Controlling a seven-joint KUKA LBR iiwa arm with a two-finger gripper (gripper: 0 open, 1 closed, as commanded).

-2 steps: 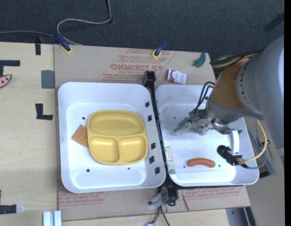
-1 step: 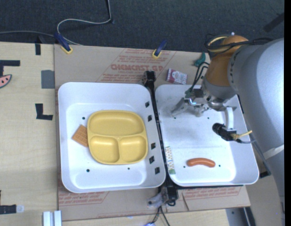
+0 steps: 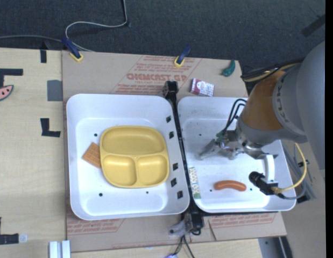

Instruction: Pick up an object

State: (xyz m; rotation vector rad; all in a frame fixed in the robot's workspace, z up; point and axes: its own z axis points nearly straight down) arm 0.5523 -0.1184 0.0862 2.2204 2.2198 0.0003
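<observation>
The arm looms closest, its grey bulk and orange band covering the right bin's far side. The left bin holds a yellow tray with a tan card tucked under its left edge. In the right bin, the gripper hangs over bare floor, fingers spread apart and holding nothing. The sausage lies near the front wall, apart from the fingers. Closing here would likely grab air; reaching forward, the fingers may nudge the sausage against the wall or roll it aside.
</observation>
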